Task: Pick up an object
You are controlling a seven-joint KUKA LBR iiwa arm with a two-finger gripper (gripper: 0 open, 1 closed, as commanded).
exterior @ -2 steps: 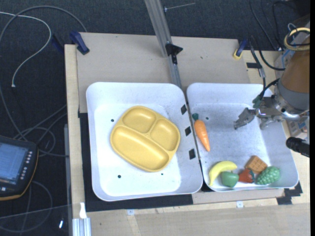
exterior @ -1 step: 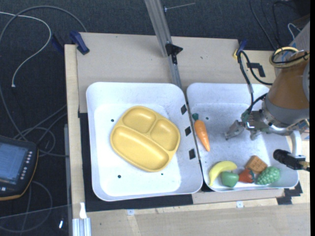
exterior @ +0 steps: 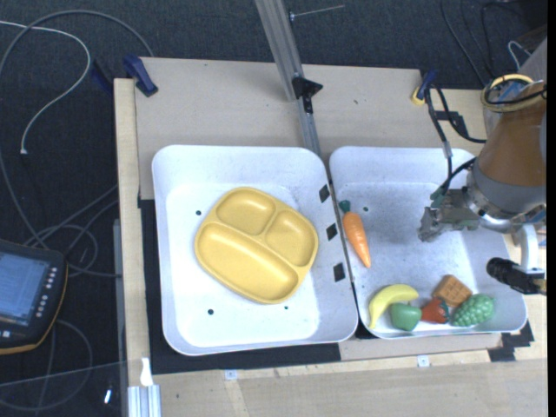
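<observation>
My gripper (exterior: 432, 227) hangs over the middle of the right bin (exterior: 391, 174), its dark fingers pointing down above bare bin floor. An orange carrot (exterior: 355, 237) lies to its left, near the bin's left wall. Along the front edge sit a yellow banana (exterior: 387, 299), a green apple (exterior: 404, 316), a small red piece (exterior: 433, 310), a brown cracker-like piece (exterior: 452, 289) and a green bunch of grapes (exterior: 473, 310). I see nothing between the fingers.
The left bin (exterior: 182, 224) holds a yellow divided plate (exterior: 255, 243). A metal pole (exterior: 282, 33) slants down to the bins' shared edge. The arm's orange band (exterior: 514, 146) rises at the right. Cables and a tablet (exterior: 26, 294) lie beside the bench.
</observation>
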